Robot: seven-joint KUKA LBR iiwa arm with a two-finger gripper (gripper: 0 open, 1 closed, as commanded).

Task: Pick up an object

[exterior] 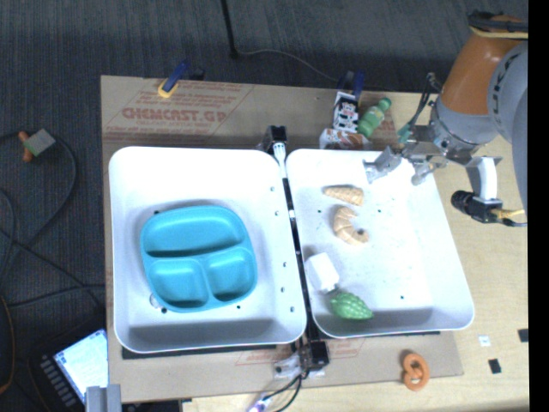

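"CHEMCAST GP" on board (red print)

Tray in left bin; croissants in right bin.

Right bin has loads of bare floor along its right half, easy to drop into. The left strip is crowded: two pastries, a white block and a green thing. In the left bin, the blue tray hogs the middle.
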